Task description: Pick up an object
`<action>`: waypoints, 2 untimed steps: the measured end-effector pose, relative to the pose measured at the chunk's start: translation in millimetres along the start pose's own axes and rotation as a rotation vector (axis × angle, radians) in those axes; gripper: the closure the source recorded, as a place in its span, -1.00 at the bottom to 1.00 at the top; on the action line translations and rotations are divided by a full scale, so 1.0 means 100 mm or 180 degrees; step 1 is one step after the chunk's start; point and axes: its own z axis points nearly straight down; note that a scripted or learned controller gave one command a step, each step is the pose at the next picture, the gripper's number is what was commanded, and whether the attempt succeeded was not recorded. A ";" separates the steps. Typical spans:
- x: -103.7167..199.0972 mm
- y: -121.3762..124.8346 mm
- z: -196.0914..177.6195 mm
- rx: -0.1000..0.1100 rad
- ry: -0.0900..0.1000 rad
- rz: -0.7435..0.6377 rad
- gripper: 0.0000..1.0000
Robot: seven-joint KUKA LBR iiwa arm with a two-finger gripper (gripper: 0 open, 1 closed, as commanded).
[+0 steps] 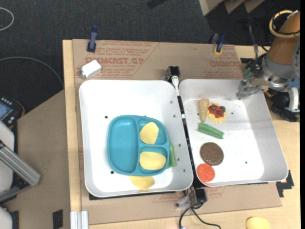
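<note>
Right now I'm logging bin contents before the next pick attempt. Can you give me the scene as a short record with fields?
left bin: blue tray with yellow pieces in two compartments; another yellow piece by its near edge
right bin: pizza slice, green piece, brown disc, red-orange disc
gripper: over right bin's far right corner, nothing seen between its fingers
picked: nothing yet

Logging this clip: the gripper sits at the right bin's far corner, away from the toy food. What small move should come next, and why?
Probably a short move toward the left, to above the pizza slice. The gripper sits over the right bin at its far right corner with nothing seen between its fingers, and that slice is the nearest item.
</note>
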 end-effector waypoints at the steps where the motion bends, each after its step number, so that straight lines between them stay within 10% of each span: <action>1: 0.01 -0.01 0.14 0.0019 0.0007 -0.0002 1.00; 2: 0.00 0.00 0.07 0.0007 0.0002 -0.0001 1.00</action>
